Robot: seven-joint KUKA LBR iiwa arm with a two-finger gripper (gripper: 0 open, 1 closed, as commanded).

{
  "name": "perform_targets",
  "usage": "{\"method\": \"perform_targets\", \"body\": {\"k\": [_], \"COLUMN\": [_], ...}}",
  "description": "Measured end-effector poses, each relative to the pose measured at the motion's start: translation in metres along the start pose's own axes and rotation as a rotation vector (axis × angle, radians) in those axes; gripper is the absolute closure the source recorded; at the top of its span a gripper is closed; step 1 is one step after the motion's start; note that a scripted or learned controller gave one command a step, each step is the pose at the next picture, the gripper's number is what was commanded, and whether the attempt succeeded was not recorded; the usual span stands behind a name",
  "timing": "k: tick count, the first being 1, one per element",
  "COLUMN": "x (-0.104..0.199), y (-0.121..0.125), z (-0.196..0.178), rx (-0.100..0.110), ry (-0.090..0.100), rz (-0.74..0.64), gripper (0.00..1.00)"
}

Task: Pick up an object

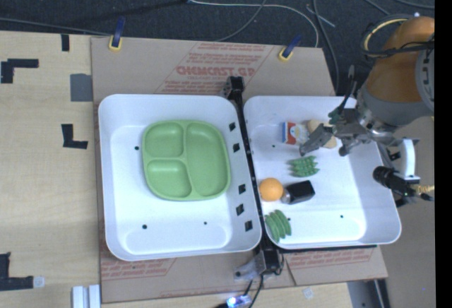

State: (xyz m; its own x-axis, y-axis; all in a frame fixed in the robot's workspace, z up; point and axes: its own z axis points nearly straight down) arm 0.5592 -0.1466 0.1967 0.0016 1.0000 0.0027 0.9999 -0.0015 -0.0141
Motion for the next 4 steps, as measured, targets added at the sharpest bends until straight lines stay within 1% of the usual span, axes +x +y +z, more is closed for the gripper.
{"method": "perform_targets", "body": {"k": [1, 2, 3, 4], "x": [0.000, 0.004, 0.007, 0.007], "y": [0.003, 0.000, -0.008, -0.008], "z": [-0.006, 0.038, 0.085, 0.113], "rx": [-0.012, -0.009, -0.007, -0.013], "ry": [-0.002, -0.003, -0.003, -0.005], "rz": [-0.003, -0.002, -0.002, -0.003], "gripper": [0.00, 0.00, 0.00, 0.00]}}
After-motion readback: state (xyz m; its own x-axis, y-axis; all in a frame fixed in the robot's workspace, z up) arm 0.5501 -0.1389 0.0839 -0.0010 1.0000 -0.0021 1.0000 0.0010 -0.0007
